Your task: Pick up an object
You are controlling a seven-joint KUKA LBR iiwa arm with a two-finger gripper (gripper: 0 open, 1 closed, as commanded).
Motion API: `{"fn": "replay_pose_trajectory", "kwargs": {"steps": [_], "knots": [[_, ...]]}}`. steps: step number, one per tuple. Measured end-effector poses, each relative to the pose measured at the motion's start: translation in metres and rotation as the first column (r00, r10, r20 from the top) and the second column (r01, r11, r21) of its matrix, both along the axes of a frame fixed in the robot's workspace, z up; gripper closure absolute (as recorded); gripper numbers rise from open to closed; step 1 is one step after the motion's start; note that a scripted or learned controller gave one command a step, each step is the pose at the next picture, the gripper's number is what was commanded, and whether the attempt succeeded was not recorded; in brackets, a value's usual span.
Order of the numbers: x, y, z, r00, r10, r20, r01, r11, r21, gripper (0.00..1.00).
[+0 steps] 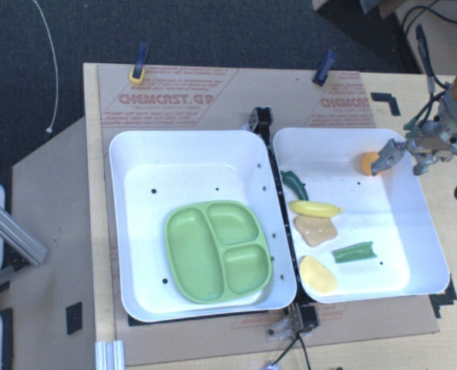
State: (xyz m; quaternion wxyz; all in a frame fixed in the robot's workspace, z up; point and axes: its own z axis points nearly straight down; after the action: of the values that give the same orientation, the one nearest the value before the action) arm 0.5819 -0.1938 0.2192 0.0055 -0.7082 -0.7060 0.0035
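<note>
Right bin (413, 230), jaws (404, 160) spread, empty

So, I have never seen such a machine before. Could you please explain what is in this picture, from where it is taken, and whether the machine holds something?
The picture comes from one camera fixed above a bench, looking down at a slant. At the right edge is the end of a robot arm; its two-finger gripper hangs over the far right part of the right bin, its fingers spread, with nothing between them. An orange piece lies just beside it.

The right bin also holds small toy foods: a dark green piece, a yellow banana, a tan piece, a green pepper-like piece and a pale yellow piece. The left bin holds a green divided plate with three compartments. The bins rest on a brown board.
</note>
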Motion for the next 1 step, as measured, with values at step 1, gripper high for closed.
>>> {"fn": "replay_pose_trajectory", "kwargs": {"steps": [1], "knots": [[0.0029,0.0005,0.0071,1.0,0.004,0.013,-0.003,1.0,-0.003,0.0]]}}
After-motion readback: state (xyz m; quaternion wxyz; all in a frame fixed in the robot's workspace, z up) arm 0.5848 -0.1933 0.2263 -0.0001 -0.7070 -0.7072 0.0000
